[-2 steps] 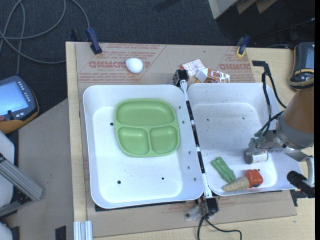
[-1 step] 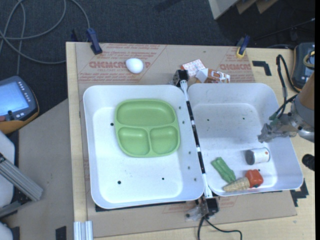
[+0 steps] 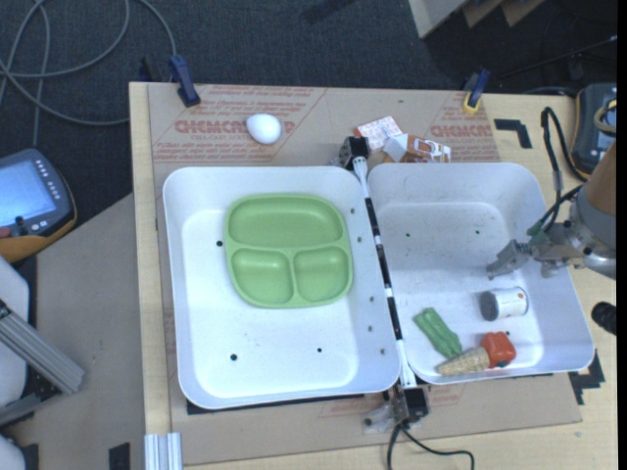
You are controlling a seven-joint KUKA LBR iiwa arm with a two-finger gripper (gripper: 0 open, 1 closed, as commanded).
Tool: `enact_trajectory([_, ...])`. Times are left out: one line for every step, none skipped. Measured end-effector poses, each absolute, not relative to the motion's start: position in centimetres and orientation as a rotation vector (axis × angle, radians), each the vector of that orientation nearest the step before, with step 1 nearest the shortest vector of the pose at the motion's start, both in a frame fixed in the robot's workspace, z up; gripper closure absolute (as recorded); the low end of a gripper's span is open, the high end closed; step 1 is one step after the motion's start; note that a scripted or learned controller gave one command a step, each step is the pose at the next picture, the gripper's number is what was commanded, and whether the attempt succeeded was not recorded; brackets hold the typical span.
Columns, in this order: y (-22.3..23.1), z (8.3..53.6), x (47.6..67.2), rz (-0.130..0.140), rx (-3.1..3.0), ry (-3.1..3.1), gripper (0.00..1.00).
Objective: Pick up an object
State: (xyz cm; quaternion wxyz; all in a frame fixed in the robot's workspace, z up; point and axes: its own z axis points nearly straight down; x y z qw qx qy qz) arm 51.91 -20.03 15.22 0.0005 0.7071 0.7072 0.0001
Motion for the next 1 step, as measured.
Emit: enact_trajectory([-17.18,11.45,50.07,-0.001,2.222,2.223,0.0])
